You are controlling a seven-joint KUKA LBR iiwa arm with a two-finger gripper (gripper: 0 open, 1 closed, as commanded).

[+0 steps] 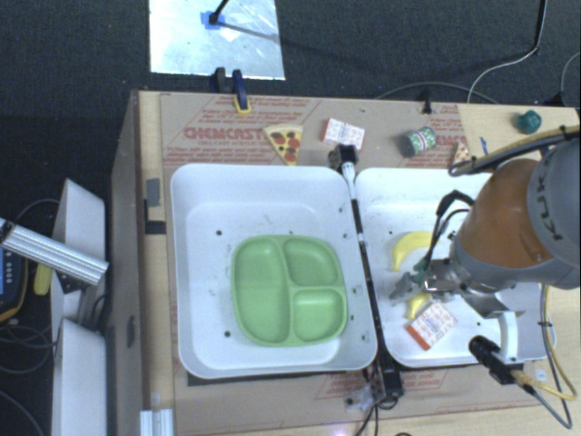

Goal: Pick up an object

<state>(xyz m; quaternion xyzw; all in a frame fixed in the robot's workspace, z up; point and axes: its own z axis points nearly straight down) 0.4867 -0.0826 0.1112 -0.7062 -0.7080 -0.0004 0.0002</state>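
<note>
progress looks early to middling: nothing is lifted yet, as far as you can see, and the grasp itself is yet to be made. you have the arm (508,221) reaching in from the right, its orange band bulking over the right bin (381,198), wrist bent down and toward the divider between the two bins. the gripper (406,286) sits low over the right bin's floor, and its metal fingers (399,289) appear parted a little, pointing left, with no object visibly between them; treat that as a modest opening rather than a firm hold. candidates for the pick lie close by: a banana (408,246) just above the gripper, a small yellow piece (416,306) just below it, and a red-and-white packet (430,325) touching or nearly touching that piece, toward the bin's near edge. which of these the program is after you cannot tell from this view. the left bin (195,207) holds a green divided plate (289,290), well apart from the gripper. outside the bins, on the board behind, you can see a pizza slice toy (284,143), a small card (343,133) and a small can (420,141). what remains, judging by this, is to settle on one item, close on it and raise it clear.
</note>
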